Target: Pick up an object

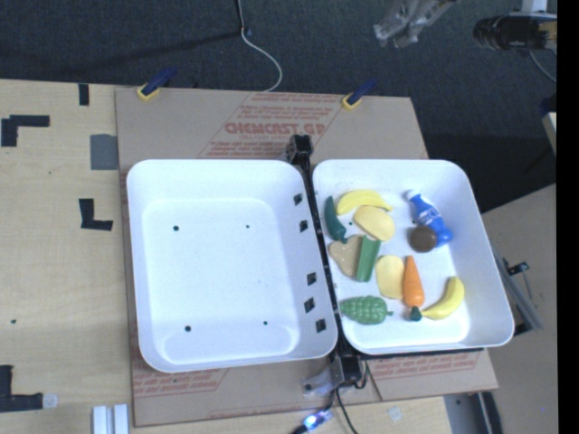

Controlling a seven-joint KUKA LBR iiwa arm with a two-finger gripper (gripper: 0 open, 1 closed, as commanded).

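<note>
The right bin (pixel 470 242) holds several toy foods: a yellow banana (pixel 445 300), an orange carrot (pixel 412 284), a blue bottle (pixel 425 213), a brown round piece (pixel 422 239), a green bumpy vegetable (pixel 364 310), a green cucumber (pixel 367 257), a dark green piece (pixel 334 218) and yellow pieces (pixel 365 201). My gripper (pixel 404 27) hangs high at the top right, well above and behind the bin, far from all the objects. Nothing is seen between its fingers.
The left bin (pixel 217 265) lies beside the right one on a cardboard sheet (pixel 271 129). A white cable (pixel 258 48) runs over the dark floor at the back. Yellow and blue clips (pixel 156 83) hold the cardboard's far edge.
</note>
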